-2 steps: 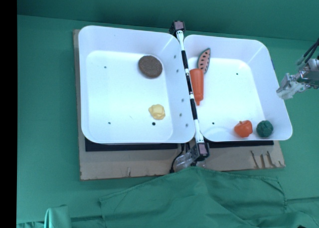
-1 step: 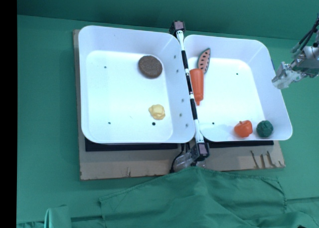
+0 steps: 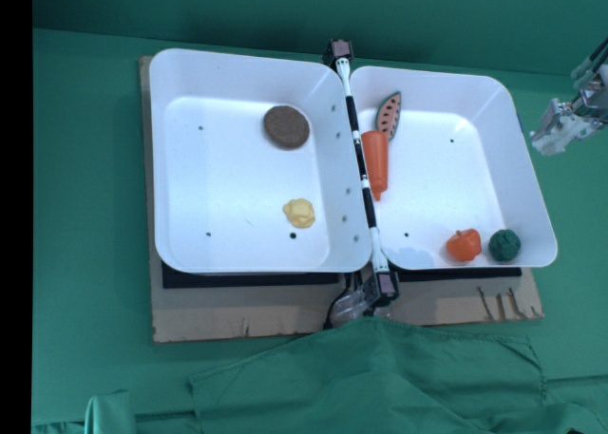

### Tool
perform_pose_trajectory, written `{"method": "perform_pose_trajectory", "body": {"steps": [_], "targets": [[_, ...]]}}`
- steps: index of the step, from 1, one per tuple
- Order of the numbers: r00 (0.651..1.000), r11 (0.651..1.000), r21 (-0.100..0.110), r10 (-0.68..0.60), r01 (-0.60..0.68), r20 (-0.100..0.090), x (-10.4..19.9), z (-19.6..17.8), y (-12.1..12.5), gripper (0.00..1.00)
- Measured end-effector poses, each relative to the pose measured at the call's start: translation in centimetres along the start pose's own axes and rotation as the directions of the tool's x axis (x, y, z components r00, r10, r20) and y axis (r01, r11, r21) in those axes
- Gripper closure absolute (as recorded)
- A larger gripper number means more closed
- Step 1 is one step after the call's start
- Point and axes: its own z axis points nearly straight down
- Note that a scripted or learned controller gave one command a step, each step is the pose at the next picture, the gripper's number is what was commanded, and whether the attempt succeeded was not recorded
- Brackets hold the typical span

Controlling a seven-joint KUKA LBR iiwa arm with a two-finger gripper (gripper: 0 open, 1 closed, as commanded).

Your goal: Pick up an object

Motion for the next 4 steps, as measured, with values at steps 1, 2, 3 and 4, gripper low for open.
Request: {"method": "perform_pose_trajectory", "body": {"steps": [1, 2, 3, 4], "targets": [[1.000, 1.000, 0.008, 0.002, -0.002, -0.002, 1.8, 0.5, 0.0, 1.00], [1.000, 1.000, 0.003, 0.007, -0.007, 0.003, -4.5, -0.2, 3.0, 1.00], [1.000, 1.000, 0.010, 0.000, 0.000, -0.002, -1.3, 2.7, 4.1, 1.00], [1.000, 1.000, 0.000, 0.001, -0.001, 0.000, 0.2, -2.2, 1.0, 1.00]]}}
